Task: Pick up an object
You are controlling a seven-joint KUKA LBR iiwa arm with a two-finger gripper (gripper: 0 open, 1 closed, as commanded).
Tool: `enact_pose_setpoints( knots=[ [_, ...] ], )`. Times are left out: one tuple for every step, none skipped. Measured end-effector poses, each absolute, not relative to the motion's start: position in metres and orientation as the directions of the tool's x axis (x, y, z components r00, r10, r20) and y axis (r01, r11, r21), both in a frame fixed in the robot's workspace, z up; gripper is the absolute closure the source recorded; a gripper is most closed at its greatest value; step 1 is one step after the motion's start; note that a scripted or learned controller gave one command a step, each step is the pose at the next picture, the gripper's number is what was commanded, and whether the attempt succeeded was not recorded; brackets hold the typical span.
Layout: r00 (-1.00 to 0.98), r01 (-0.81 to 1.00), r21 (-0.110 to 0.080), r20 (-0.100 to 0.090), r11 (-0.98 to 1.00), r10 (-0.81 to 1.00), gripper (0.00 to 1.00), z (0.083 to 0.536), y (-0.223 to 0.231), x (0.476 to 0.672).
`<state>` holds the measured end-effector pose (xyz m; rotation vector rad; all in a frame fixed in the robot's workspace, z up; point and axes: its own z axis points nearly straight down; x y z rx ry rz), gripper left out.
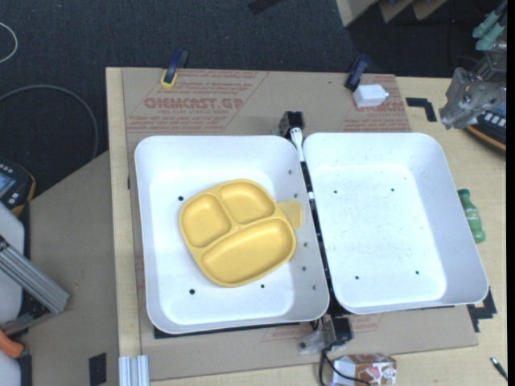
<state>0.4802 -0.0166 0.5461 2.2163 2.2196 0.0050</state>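
Note:
A yellow divided plate [236, 232] with three compartments lies flat in the left bin [157, 175], a little right of the bin's middle. A small yellow piece [292, 213] peeks out from under the plate's right edge. My gripper [471, 99] hangs at the far upper right, beyond the right bin's back right corner and well away from the plate. Nothing shows in its grasp.
The right bin [386, 215] sits beside the left one, with a black divider strip [308, 191] between them. A white block [370, 96] and clamps [171, 69] rest on the cardboard behind the bins. A green object [471, 215] lies by the right bin's right rim.

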Motion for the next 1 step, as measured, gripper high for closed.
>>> enact_pose_setpoints(
  knots=[
    [0.001,1.0,-0.014,0.0,-0.001,1.0,1.0,0.4188,-0.0095,0.4784]
  ],
)
